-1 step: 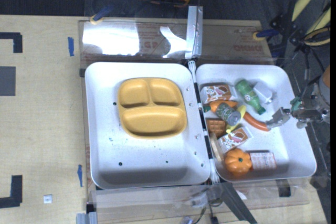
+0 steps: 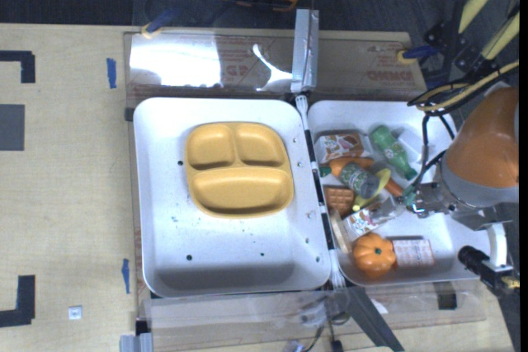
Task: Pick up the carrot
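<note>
Carrot (image 2: 394, 186) lies in the right bin (image 2: 429, 121), partly buried among packets beside a green bottle (image 2: 391, 147) and above a small pumpkin (image 2: 373, 254). Gripper (image 2: 419, 200) hovers just beside it; nothing is lifted, so the pick remains undone.

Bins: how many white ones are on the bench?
2. The left bin holds a yellow tray; the right bin holds a pile of food items, including a small pumpkin.
</note>
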Controlling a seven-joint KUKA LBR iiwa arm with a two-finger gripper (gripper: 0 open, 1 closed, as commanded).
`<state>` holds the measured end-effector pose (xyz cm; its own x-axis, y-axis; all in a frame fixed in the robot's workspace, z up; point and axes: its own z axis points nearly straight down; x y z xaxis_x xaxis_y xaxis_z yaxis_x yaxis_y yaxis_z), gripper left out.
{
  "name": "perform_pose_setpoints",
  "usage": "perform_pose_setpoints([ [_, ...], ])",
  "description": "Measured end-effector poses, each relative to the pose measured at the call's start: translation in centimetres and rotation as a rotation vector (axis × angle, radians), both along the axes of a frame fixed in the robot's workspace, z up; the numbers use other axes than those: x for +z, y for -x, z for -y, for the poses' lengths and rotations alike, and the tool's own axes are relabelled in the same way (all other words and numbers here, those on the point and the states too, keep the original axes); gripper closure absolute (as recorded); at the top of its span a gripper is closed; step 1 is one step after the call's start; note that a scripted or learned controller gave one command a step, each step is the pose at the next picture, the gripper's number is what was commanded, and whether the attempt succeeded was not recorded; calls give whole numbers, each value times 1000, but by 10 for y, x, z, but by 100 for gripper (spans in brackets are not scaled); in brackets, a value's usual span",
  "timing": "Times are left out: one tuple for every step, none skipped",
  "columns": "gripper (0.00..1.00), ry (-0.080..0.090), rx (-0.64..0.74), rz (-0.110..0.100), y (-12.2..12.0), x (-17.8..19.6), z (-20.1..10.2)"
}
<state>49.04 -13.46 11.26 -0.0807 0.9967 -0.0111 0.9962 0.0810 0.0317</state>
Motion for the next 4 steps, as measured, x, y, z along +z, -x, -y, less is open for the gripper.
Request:
perform_pose_setpoints([
  [0, 17, 19, 25, -4, -4, -24],
  [0, -5, 137, -29, -62, -26, -14],
  [0, -6, 18, -29, -16, -26, 29],
  [0, -8, -9, -26, -65, -26, -38],
])
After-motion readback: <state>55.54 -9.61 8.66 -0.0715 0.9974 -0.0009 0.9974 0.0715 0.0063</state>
